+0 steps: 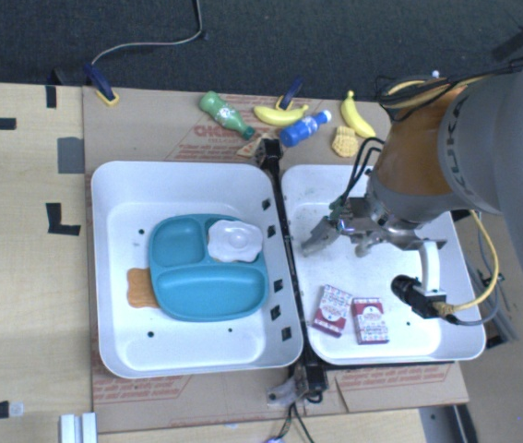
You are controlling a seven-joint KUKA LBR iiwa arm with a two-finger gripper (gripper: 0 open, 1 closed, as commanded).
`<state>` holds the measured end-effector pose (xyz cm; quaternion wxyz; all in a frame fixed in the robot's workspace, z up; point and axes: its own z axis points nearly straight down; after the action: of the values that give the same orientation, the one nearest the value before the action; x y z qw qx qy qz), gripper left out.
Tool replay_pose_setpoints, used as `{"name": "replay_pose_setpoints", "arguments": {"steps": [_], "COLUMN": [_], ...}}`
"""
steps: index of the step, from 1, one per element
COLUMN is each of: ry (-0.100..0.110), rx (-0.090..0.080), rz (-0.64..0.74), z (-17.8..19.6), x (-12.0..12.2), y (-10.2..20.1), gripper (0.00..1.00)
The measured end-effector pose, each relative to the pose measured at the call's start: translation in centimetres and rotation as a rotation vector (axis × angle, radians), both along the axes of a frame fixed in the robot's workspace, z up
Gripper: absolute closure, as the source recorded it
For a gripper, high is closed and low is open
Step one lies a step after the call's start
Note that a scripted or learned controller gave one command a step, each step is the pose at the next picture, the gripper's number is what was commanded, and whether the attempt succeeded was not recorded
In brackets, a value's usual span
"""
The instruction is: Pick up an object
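Claw hangs over the far-left part of the right bin, grey fingers pointing left twd the divider betw. the two bins; can't tell if they're spread or closed, nothing visible betw. them. Arm comes in from the right, orange band above the wrist, covering most of the bin's far-right area. A yellow cable loops off the wrist on the right, and a black fitting sits just below it. Near side of the right bin: two small red-and-white card boxes lying flat, side by side, the 2nd one just right of the 1st, both apart from the claw. Left bin: blue divided plate in the middle, a white lumpy object resting on its far-right compartment, an orange-brown flat piece tucked at the plate's left edge. On the counter beyond the bins, far side: green toy bottle, yellow banana, blue bottle, a 2nd banana, and a small yellow corn-like piece just beside it. Black cable trails across the dark far surface.
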<state>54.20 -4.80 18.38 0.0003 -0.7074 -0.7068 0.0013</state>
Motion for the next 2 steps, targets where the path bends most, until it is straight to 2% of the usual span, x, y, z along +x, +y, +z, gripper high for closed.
{"name": "replay_pose_setpoints", "arguments": {"steps": [1,2], "ry": [0.0,-0.015], "rx": [0.001,0.0], "rz": [0.0,0.002], "z": [0.0,-9.3], "x": [-5.9,-5.4], "y": [-2.9,-6.8], "gripper": [0.0,0.0]}}
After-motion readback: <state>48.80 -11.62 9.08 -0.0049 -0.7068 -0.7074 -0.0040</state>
